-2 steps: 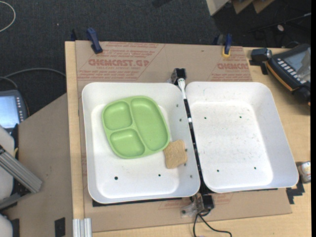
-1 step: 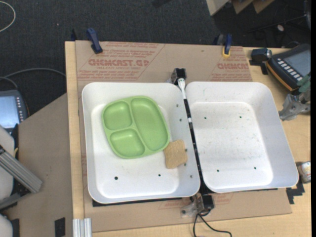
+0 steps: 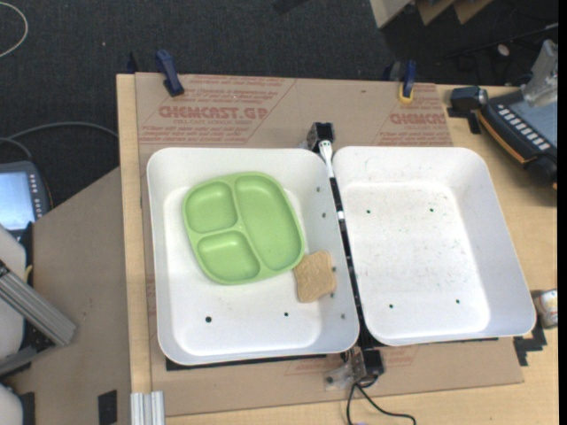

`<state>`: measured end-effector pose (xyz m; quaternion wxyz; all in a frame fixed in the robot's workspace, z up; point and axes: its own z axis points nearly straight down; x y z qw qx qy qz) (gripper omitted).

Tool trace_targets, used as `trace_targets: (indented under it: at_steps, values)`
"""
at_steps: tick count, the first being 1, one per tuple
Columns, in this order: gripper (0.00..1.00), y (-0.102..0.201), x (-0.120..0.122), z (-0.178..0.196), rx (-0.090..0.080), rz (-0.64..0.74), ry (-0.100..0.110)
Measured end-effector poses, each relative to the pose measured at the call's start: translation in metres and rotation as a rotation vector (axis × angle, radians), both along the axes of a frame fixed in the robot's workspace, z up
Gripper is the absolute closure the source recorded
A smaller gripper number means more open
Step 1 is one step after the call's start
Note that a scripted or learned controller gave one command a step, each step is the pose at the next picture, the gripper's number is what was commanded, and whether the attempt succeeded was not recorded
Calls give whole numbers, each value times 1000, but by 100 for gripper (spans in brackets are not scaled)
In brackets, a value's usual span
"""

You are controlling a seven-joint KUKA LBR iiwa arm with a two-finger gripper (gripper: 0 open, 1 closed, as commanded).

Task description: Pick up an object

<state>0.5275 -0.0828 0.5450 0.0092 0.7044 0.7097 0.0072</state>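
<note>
At the near edge of the worktop, a black cable trails off the front from a small clip that sits where the two bins meet. Just behind it lie the two shallow white bins side by side, their inner rims touching along a dark seam.

The left bin holds both loose things. Nearest is a tan sponge-like block, lying flat on the bin floor close to the bin's right wall. It touches, or all but touches, the lower right rim of a green divided plate, which sits farther back and to the left, in the middle of the bin. The plate lies flat and upright, turned at a slant, with three compartments: two smaller ones on its left and near side and a longer one along its right.

The right bin shows a bare floor flecked with small dark specks.

Beyond the bins, the brown board under them carries red printed lettering. A black clip stands at the far end of the seam, a blue clamp grips the board's far left edge, and a yellow and blue clamp grips its far right edge. A dark device with keys lies at the far right.

The gripper's state cannot be told.
</note>
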Motion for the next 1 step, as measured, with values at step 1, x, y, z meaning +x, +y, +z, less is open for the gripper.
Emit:
trace_targets:
  at_steps: [1]
  values:
    - [100, 36, -51, -45, 4, -5, 29]
